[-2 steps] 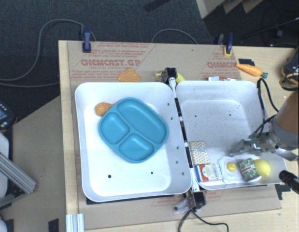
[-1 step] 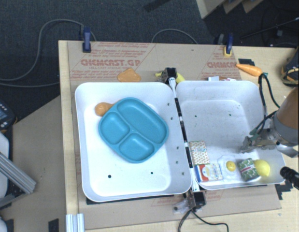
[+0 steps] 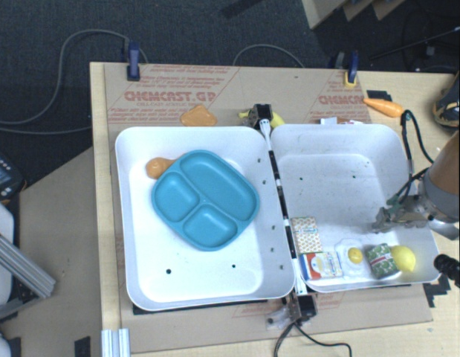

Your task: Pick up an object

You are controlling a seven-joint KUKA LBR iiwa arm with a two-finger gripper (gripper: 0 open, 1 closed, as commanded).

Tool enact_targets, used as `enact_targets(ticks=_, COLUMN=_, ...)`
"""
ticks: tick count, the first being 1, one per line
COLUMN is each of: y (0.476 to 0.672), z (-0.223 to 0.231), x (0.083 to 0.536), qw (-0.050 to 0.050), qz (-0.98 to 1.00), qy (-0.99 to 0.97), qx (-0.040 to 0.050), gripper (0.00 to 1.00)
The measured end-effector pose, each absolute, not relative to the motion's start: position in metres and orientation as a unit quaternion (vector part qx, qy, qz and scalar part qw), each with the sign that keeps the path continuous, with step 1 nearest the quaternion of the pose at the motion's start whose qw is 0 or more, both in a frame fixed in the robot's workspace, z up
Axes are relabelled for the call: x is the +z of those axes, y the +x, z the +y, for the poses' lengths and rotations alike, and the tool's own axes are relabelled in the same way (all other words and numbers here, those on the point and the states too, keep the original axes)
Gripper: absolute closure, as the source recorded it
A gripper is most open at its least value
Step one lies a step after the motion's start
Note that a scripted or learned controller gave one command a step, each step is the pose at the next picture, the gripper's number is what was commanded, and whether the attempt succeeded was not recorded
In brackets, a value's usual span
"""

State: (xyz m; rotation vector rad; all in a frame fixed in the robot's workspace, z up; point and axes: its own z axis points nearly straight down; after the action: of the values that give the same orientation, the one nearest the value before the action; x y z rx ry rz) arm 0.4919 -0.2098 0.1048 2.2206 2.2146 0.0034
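Observation:
The right bin (image 3: 341,151) holds several small objects along its near edge: a patterned packet (image 3: 306,235), a red and white carton (image 3: 321,265), a clear wrapper with a yellow spot (image 3: 354,256), a green wrapped item (image 3: 379,260) and a yellow lemon (image 3: 402,259). My gripper (image 3: 395,216) reaches in from the right and hangs low over the bin's right side, just above the green item and the lemon. Nothing shows between its fingers.
The left bin (image 3: 140,229) holds a blue divided plate (image 3: 205,198) with an orange piece (image 3: 157,167) at its far left corner. On the bench behind the bins lie an orange shape (image 3: 198,116), a yellow and black item (image 3: 261,114) and a carrot (image 3: 383,107).

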Motion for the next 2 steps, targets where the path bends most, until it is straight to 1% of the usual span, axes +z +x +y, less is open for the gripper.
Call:
enact_targets(ticks=1, y=0.560, z=-0.149, x=0.176, qw=0.004, qz=0.711, qy=0.704, qx=0.0038, gripper=1.00)
enact_targets(ticks=2, y=0.602, z=-0.124, x=0.080, qw=0.000, qz=0.709, qy=0.705, qx=0.0001, gripper=1.00)
